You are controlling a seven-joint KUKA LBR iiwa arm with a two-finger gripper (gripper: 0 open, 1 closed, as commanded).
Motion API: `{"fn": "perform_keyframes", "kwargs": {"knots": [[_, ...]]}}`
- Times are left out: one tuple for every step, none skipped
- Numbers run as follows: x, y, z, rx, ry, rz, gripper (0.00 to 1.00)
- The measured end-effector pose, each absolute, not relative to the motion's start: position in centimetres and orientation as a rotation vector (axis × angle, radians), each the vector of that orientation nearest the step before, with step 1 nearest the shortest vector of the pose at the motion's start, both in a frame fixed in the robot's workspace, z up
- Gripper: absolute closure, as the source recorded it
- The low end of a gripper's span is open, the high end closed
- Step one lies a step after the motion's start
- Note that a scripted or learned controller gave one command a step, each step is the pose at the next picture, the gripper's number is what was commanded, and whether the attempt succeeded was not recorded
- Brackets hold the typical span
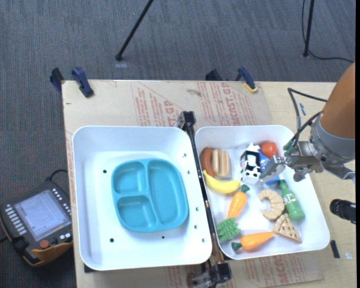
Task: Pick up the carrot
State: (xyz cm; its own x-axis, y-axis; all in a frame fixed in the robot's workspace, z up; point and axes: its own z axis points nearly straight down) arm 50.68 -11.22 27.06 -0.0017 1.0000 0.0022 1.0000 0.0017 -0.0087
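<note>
Two orange carrots with green tops lie in the right bin [318, 221]. One carrot [237, 203] is tilted near the bin's middle, just below a banana [221, 185]. The other carrot [257, 240] lies flat near the front edge. My gripper [275, 165] hangs over the bin's upper right part, between a black-and-white cow toy [250, 164] and a green bottle [291, 201]. It stands open with nothing between its fingers, up and to the right of both carrots and touching neither.
The right bin also holds a hot dog [218, 162], a red tomato [268, 148], a curled croissant-like piece [271, 203], a waffle wedge [287, 229] and a green leafy piece [227, 228]. A blue divided tray [149, 195] sits in the left bin [90, 179].
</note>
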Motion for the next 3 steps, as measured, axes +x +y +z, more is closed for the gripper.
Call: {"fn": "perform_keyframes", "kwargs": {"knots": [[50.4, -8.0, 16.3, -2.436, -1.969, 0.01, 0.0], [52.4, -8.1, 8.4, -2.583, -1.773, 0.01, 0.0], [52.4, -8.1, 9.0, -2.581, -1.764, 0.017, 1.0]]}}
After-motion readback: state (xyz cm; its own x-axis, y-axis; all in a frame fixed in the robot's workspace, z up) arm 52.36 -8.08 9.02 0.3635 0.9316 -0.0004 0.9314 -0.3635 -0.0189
